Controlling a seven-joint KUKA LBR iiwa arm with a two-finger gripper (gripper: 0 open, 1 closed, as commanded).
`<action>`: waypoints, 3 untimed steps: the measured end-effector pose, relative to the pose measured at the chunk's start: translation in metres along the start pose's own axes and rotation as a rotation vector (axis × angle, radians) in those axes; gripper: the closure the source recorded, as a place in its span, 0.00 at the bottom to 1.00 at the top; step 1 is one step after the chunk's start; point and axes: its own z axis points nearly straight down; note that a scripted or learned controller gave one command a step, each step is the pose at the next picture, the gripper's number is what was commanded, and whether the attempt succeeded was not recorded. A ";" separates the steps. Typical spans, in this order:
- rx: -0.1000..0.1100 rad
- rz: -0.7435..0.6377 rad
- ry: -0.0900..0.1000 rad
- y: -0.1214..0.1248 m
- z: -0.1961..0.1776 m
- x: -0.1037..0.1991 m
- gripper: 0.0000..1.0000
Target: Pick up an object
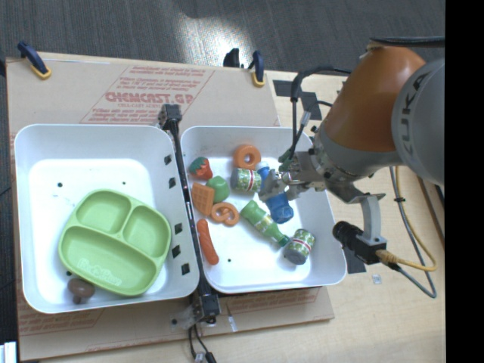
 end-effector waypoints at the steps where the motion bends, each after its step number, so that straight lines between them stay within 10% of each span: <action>1: -0.004 -0.006 -0.001 0.001 -0.010 0.000 1.00; 2: 0.005 0.006 0.001 -0.020 0.036 0.062 1.00; 3: 0.003 0.001 0.000 -0.019 0.025 0.062 1.00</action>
